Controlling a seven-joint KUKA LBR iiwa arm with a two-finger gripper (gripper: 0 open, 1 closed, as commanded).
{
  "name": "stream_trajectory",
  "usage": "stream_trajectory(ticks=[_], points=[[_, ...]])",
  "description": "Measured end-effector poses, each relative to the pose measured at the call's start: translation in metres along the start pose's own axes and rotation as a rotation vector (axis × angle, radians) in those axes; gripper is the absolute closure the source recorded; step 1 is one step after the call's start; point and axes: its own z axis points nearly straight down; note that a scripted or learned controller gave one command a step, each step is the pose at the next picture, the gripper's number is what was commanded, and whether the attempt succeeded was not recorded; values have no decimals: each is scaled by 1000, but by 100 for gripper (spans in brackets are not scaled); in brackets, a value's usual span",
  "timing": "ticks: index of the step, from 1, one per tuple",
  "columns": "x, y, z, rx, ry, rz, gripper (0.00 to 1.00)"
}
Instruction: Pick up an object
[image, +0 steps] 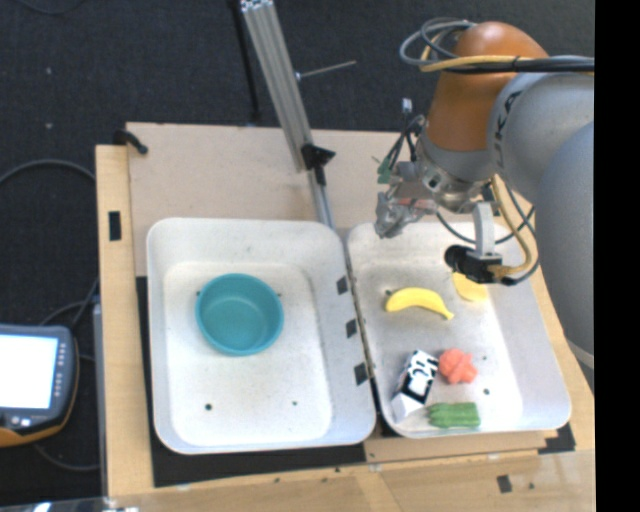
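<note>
Arm: grey KUKA with orange band, reaching in from the right, wrist over the far end of the right shallow white bin (535, 385)

Pincer (394, 216): poised above that bin's far left corner, close to the divide between the two bins. Opening not readable from this angle, cannot tell how wide. Nothing seen in its hold. Reads as a hover before a descent, not a grasp in hand

Candidates, all loose in the right bin:
- yellow plastic banana (420, 302), lying flat near mid-bin, nearest the pincer, clear space all round. Likely the easiest target for that reason
- small yellow rounded piece (470, 289), just beside the banana's right end, partly under a black cable fitting of the arm. Awkward to reach
- orange-red lumpy toy (458, 366), nearer the front
- black-and-white printed block (418, 376), tilted, close to the orange-red toy and to the bin's left wall. Wall leaves little room on that side
- green ridged piece (453, 415), flat against the front rim. Same wall problem

Left shallow white bin (170, 250): holds one teal round plastic bowl (239, 314), upright, well apart from the pincer

Both bins side by side on the tan board table (200, 170). Slanted aluminium rail (285, 95) at the back, clear of the arm

Judgement: pick not yet begun. Next call a short move toward the front and a drop onto the banana, across its narrow width
</note>
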Motion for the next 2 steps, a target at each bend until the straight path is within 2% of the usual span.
stream_trajectory(ticks=[2], points=[[96,0,5,3,-1,1,100]])
